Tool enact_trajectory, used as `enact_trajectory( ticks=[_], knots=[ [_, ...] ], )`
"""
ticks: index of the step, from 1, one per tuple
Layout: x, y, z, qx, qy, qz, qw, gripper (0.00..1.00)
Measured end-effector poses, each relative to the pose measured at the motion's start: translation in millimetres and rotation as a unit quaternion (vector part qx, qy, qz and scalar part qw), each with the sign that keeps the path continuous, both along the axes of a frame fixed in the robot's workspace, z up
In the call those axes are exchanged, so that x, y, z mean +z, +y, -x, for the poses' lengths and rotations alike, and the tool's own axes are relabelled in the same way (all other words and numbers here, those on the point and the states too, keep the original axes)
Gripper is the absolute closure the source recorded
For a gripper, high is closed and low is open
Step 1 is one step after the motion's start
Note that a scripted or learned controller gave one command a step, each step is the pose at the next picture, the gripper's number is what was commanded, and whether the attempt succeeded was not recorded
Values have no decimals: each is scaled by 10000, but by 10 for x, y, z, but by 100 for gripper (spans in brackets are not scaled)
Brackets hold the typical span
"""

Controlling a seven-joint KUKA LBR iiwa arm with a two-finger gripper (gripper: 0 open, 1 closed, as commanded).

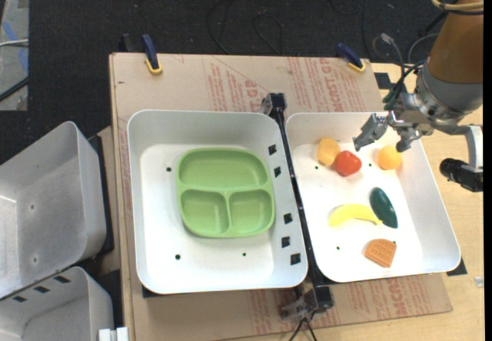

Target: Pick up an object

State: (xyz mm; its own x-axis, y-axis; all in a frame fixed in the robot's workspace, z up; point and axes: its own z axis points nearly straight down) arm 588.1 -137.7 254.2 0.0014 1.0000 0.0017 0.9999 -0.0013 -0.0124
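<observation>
Above the right bin (438, 201), the claw (389, 132) hangs spread wide, gripping nothing.

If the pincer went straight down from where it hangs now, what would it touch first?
Probably bare floor of the right bin, between the red ball and the orange ball; the open pincer hangs above that gap, though depth is unclear.

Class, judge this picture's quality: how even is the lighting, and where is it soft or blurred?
Camera view: even, soft light, no harsh glare on the white bins; faint shadows beside the green divided plate; the gripper looks slightly blurred; the toy banana is sharp.
</observation>
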Motion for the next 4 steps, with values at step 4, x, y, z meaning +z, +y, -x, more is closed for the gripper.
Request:
enact_trajectory(
  ticks=[4],
  knots=[
    [-1581,-58,-78,-9,-44,8,10000,0]
  ],
)
